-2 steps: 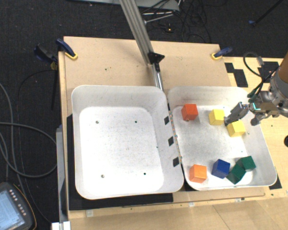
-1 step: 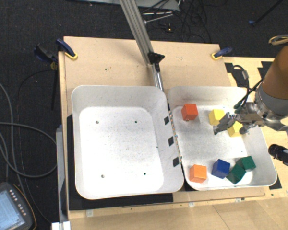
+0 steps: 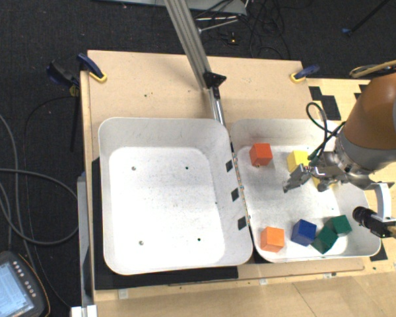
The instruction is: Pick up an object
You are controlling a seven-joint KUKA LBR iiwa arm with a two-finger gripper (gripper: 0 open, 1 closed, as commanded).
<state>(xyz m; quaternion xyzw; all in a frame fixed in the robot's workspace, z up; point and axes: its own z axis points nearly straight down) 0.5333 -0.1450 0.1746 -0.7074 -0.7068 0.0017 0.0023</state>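
The arm (image 3: 373, 121) reached in from the right over the right bin (image 3: 264, 132), its orange band above the grey wrist. The claw (image 3: 302, 177) hung low over the middle of that bin, and whether it was released or clenched could not be told from this slanted view; nothing could be seen caught in it. Just beside the claw, touching or nearly touching its far side, sat a yellow cube (image 3: 297, 159), partly covered by the wrist hardware. To the left of that, a little apart from the claw, lay a red-orange cube (image 3: 261, 154) near the bin's left wall. The other pieces lay along the near edge of the right bin, well apart from the claw: an orange cube (image 3: 272, 238) at the near left, a blue cube (image 3: 304, 232) beside it to the right, then two green blocks (image 3: 332, 233) pressed close together at the near right corner, one darker than the other. The left bin (image 3: 119, 134) sat alongside on the tan counter (image 3: 152, 88), the two bins' rims meeting at the middle. A metal pole (image 3: 188, 35) slanted down from the far side toward the seam between the bins.
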